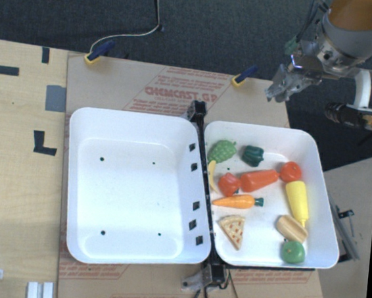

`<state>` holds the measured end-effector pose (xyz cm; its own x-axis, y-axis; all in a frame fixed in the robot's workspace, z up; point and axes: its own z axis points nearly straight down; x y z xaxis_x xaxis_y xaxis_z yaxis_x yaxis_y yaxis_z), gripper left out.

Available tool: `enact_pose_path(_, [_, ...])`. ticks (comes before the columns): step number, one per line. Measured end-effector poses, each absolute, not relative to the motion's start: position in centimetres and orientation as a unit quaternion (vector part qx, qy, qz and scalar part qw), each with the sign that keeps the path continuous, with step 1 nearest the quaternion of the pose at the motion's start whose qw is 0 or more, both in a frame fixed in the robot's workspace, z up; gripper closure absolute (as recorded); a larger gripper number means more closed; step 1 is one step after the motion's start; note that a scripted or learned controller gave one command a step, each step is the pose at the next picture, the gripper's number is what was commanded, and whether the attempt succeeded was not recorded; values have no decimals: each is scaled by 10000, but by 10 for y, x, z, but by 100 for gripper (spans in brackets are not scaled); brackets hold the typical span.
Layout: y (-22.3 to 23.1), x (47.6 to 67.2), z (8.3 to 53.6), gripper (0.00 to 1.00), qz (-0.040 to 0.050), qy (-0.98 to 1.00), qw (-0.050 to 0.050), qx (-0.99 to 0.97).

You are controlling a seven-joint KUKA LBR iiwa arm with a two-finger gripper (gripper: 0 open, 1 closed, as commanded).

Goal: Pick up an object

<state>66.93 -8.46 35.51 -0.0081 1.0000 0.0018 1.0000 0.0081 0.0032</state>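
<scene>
- Toy food fills the right bin [320, 192]: a leafy green vegetable [223, 150] and a dark green pepper [253, 155] near its far side, a red tomato [291, 171] touching the end of a long red-orange pepper [259, 180], and a smaller red piece [228, 183] beside that.
- Below them lie an orange carrot [235, 201], a pizza slice [233, 231], a yellow corn cob [297, 200], a tan bread roll [291, 228] and a green ball [293, 252] in the near right corner.
- A small yellow item [211, 168] by the divider is too hidden to name.
- Left bin [78, 167] sits alongside, touching the right one.
- Gripper [281, 89] hangs well above and beyond the right bin's far edge, over the dark floor, nothing between its tips; whether they are apart or together is too blurred to tell.
- Arm [351, 23] is cut off by the top right corner.
</scene>
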Motion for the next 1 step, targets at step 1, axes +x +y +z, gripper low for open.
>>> enact_pose_path(1, [-5,668,288,100,-18,7101,-32,7041])
